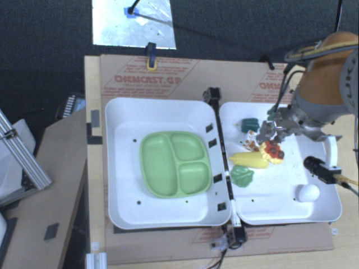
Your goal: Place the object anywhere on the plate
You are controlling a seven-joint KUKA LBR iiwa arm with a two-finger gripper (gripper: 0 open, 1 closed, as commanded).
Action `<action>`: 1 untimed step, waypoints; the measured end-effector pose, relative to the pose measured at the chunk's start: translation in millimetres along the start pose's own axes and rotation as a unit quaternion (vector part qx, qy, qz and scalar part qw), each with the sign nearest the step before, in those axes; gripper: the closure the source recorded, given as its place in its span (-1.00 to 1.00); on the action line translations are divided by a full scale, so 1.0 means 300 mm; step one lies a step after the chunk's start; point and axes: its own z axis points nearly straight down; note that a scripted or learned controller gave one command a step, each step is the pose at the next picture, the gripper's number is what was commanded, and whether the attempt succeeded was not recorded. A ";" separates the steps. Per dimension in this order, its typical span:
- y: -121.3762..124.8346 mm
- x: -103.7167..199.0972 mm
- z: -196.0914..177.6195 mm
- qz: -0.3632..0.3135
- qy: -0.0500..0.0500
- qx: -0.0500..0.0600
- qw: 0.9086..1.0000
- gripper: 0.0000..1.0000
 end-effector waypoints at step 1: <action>0.044 0.197 0.023 0.000 0.000 0.000 1.000 1.00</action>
